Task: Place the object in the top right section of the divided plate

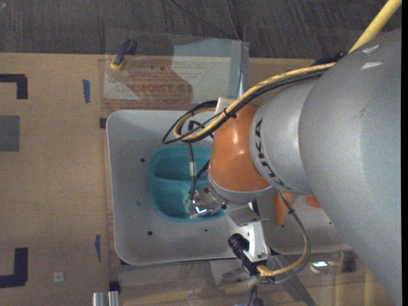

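Divided plate (167, 187), teal, sits in the left white bin (127, 190) on the table (51, 190). My gripper (203, 204) is low over the plate's lower right part, cannot tell how it's set. Task object: can't make it out. Orange wrist band (236, 155) and grey arm (338, 145) cover the right bin (319, 231).
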`<state>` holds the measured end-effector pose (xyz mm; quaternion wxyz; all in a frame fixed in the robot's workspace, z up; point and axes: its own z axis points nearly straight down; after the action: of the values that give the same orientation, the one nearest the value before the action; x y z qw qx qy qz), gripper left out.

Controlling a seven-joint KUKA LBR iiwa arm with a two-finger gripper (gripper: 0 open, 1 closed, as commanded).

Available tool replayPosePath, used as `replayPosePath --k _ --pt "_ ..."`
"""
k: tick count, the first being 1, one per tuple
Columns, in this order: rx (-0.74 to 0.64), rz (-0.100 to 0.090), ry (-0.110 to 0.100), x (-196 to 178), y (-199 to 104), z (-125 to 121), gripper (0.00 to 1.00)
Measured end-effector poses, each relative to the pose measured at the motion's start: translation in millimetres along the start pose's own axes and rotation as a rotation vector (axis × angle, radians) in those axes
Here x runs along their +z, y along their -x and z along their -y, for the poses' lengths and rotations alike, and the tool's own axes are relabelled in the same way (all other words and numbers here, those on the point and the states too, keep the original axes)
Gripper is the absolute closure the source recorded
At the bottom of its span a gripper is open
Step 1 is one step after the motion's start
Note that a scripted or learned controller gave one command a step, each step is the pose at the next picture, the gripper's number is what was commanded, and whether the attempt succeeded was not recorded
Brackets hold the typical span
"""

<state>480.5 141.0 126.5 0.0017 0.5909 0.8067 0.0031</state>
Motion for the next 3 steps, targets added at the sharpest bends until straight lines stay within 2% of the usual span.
replayPosePath --k 1,2,3 --pt "0.502 0.004 -0.019 21.1 -15.9 -82.5 1.0" --pt "0.449 0.002 -0.011 -35.4 20.8 7.9 1.0" --pt "0.587 0.004 -0.008 -57.8 103.7 30.3 1.0"
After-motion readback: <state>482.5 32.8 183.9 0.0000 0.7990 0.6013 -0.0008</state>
